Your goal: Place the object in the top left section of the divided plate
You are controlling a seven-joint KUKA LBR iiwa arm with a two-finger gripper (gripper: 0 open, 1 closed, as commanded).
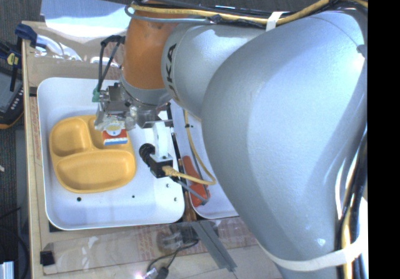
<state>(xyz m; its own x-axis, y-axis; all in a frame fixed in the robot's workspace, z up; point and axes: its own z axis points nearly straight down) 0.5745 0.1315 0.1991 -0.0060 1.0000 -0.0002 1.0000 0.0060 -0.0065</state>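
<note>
A yellow divided plate (87,159) lies in the left white bin (112,212), with two small sections at its upper side and one large section below. A small red, white and blue object (115,139) sits at the plate's upper right small section, partly covered from above. My gripper (114,122) hangs directly over that object, at or just above its top. The grey arm with its orange band (145,52) reaches in from the right and hides most of the right bin.
A red elongated object (197,188) lies in the right bin (212,212) near its left wall. A black cable fitting (150,156) hangs from the wrist beside the plate. Tools and a blue clamp (25,34) sit off the bench's left edge.
</note>
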